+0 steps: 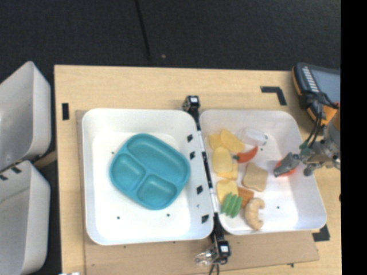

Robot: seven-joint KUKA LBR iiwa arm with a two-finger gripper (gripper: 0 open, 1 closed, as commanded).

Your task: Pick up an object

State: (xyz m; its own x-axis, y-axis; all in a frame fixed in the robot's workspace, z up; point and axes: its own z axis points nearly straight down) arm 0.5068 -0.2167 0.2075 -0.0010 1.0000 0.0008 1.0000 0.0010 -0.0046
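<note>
The right bin (289,211) holds several toy food pieces along its left side. Among them are yellow pieces (222,160), a red pepper (248,153), a bread slice (255,178), a green piece (231,204), an orange piece (246,193) and a croissant (254,212). A clear plastic item (254,136) lies near the bin's back. My gripper (285,167) reaches in from the right, low over the bin's right half. Its reddish tip is just right of the bread slice and apart from it.
A blue divided plate (150,171) lies in the left bin (97,211). A black clip divider (200,165) runs between the bins. A dark device (315,85) sits at the bench's back right corner. White containers (20,119) stand off the bench at left.
</note>
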